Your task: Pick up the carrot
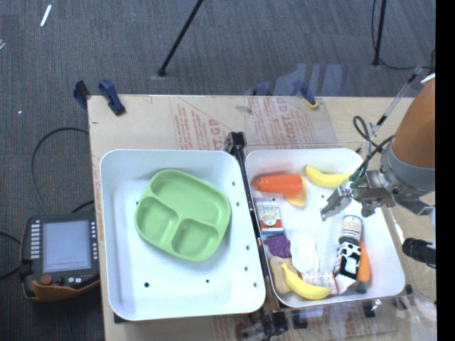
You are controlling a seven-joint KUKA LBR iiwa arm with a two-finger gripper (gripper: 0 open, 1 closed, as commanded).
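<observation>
- The tool [340, 203] hung over the right bin [318, 153], in its upper right part; its fingers stood spread apart with nothing between them.
- The carrot [363, 263] lay near the right bin's lower right corner, orange with a green tip pointing down, just beside a black-and-white carton [348, 256] and well below the tool.
- A small bottle [350, 227] with a red label sat above that carton, just under the tool.
- An orange sweet-potato-like piece [279, 183] lay at the bin's upper left, with a banana [325, 177] to its right, near the tool.
- A second banana [303, 283] lay along the bin's bottom, beside a purple item [279, 246] and a whitish one [304, 251].
- The left bin [117, 261] held a green divided plate [183, 214].
- A pendant with a screen [62, 253] lay on the floor to the left of the bench [192, 123].
</observation>
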